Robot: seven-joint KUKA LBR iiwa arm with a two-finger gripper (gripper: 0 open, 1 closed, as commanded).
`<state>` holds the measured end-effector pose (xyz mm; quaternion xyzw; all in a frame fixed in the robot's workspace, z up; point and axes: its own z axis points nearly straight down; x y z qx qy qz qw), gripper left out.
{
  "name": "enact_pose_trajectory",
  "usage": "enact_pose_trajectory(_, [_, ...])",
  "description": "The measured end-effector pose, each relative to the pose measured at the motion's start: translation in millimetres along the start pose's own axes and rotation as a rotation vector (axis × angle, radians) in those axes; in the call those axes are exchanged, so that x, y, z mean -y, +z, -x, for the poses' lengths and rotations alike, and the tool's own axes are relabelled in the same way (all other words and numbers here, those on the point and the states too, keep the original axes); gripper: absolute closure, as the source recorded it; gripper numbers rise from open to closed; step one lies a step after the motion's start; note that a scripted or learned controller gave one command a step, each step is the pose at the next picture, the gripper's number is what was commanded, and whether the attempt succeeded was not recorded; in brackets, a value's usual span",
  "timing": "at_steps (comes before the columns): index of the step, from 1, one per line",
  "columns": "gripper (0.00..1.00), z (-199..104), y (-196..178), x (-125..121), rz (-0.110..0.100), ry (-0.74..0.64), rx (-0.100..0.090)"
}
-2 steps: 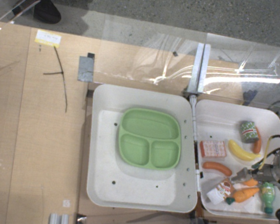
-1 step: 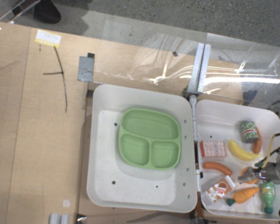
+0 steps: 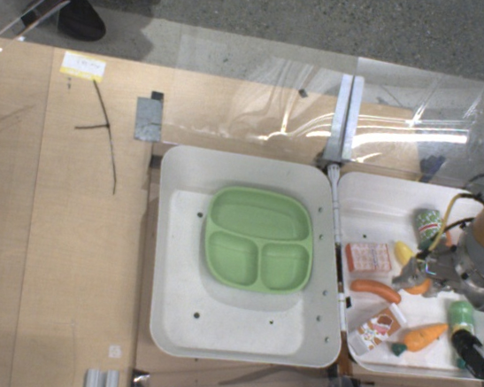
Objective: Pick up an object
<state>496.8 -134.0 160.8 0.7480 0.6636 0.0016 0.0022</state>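
Left bin (image 3: 163,311): centre of frame, bearing a green tray (image 3: 260,238) with three hollows, nothing in them; no business here for this step.

Divider (image 3: 344,131): upright strip between the bins, top centre-right; worth clearing on any later carry.

Right bin (image 3: 350,190): right side of frame, holding all the candidates in a loose cluster.

Packet (image 3: 368,256): flat, red and white, left part of the right bin, just above the sausage; flat lie makes it a poor pinch.

Sausage (image 3: 375,290): orange-red, lying crosswise, just left of the gripper; round and slim, best taken across its short axis.

Carton (image 3: 379,328): small, lower left of the right bin, beside the carrot.

Carrot (image 3: 421,338): orange with a green end, lower right of frame, below the gripper.

Can (image 3: 429,225): green and red, upper right, above the gripper.

Gripper (image 3: 422,281): low over the middle of the right bin, amid the cluster, near a yellow piece and an orange one; pincer state cannot be told, tips blurred against the clutter; nothing plainly between them.

Advice: settle on one item, probably the nearest orange piece, centre over it, descend straight, avoid nudging neighbours, lift only after a firm close.
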Motion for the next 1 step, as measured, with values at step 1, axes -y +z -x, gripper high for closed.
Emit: enact_pose_trajectory(1, [1.0,-49.9,-30.8,-59.2,0.0,-0.073,0.0])
